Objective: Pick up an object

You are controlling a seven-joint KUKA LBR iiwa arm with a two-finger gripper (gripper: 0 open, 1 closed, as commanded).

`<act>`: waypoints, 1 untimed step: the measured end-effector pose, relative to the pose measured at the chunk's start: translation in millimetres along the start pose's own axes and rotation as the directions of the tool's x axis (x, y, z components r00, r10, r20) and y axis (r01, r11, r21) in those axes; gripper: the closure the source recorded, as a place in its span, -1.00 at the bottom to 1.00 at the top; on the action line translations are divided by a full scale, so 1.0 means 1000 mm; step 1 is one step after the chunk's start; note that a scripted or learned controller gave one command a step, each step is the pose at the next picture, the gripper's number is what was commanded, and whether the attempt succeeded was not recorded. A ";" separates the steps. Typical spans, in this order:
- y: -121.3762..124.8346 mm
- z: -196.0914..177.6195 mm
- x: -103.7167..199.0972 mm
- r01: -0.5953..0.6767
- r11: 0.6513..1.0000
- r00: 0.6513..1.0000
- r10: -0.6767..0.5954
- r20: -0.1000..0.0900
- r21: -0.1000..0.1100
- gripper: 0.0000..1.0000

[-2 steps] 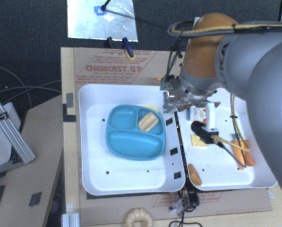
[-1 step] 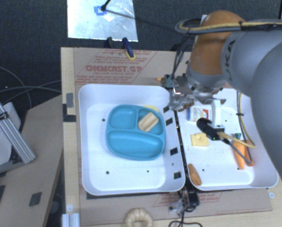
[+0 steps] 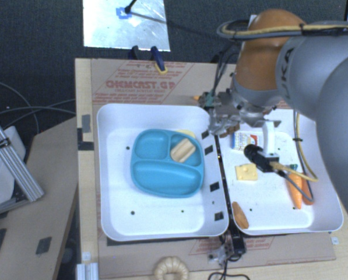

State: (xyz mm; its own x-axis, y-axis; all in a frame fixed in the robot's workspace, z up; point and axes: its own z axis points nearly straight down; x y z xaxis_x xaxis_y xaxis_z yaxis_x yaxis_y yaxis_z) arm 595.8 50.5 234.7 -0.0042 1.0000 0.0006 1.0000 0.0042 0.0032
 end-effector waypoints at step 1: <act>-0.004 0.000 0.000 -0.001 1.000 1.000 0.001 0.001 0.002 1.00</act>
